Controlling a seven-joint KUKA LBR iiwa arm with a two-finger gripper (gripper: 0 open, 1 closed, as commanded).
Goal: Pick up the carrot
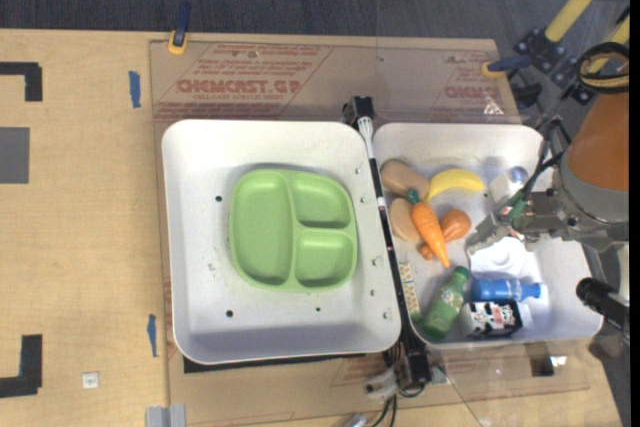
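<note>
Now tool [492,227] open, holding nothing, just right of carrot [431,230] in right bin [572,295].

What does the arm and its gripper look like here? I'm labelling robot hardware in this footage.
The arm is grey with a broad orange band above the wrist. Its gripper is a metal-grey two-finger unit with slim pale fingers, a small green spot near its base, and thin dark cables running beside it.
</note>
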